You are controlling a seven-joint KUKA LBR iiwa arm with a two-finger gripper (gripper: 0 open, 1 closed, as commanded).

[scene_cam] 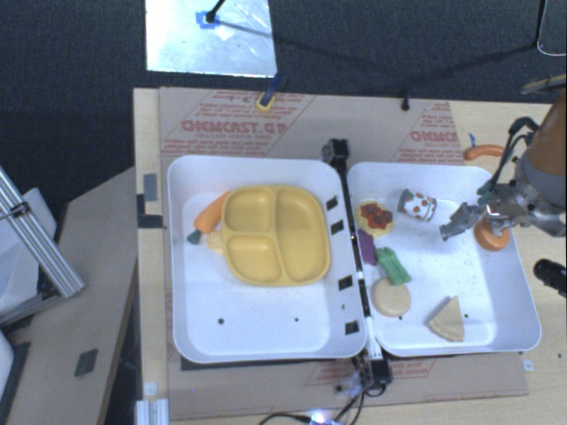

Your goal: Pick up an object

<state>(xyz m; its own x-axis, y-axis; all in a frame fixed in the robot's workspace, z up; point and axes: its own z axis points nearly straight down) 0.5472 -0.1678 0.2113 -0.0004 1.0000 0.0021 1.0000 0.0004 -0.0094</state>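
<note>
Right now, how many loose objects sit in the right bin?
6: pizza slice and purple piece near the divider, green piece, round cookie, wedge near the front, small cup towards the back. The gripper may hide others.

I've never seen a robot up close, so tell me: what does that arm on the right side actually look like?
The arm is grey metal with an orange band near its wrist and dark cables looping along its side. It ends in a small grey metal tool, a jointed, angular piece much thinner than the arm's rounded body.
</note>
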